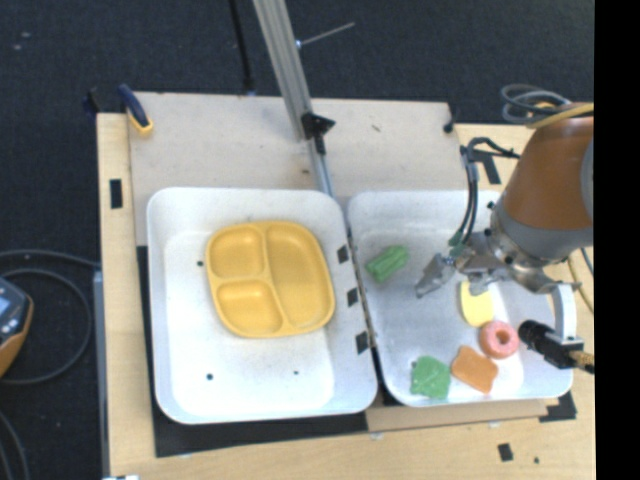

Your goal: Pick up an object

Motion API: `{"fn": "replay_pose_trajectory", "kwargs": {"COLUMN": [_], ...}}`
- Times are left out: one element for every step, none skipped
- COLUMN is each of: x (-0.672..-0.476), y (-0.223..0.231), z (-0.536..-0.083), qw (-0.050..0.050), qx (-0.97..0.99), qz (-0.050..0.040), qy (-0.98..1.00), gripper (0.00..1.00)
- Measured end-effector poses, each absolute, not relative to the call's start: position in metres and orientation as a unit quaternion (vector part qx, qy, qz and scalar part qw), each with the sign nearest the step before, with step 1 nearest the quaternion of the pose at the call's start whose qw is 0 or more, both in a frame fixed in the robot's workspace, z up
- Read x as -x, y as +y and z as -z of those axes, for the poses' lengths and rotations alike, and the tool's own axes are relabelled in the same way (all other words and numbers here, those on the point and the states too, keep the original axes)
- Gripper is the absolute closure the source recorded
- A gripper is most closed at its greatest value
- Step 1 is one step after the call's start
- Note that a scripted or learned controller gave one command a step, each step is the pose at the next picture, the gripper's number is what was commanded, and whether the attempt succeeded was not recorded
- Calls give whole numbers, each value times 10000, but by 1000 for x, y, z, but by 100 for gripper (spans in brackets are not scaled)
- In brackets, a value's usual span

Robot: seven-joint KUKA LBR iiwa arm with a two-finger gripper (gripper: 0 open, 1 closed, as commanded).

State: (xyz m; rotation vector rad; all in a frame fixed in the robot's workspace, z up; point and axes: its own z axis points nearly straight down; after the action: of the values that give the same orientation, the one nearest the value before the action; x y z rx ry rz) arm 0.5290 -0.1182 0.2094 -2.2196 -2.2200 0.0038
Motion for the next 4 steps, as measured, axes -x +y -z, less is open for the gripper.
{"fn": "replay_pose_trajectory", "kwargs": {"x": [-530,-526,-529,-531], "y": [-123,-117,-119,-125], "z": [-166,-105,-119,-183], "qw": [8,19,-16,-35], "qx": [7072,7071,7093,7066], "qz": [-12,-15,7,18], "qy": [-7071,-7072,-7049,-7077], "gripper": [0,0,100,100]}}
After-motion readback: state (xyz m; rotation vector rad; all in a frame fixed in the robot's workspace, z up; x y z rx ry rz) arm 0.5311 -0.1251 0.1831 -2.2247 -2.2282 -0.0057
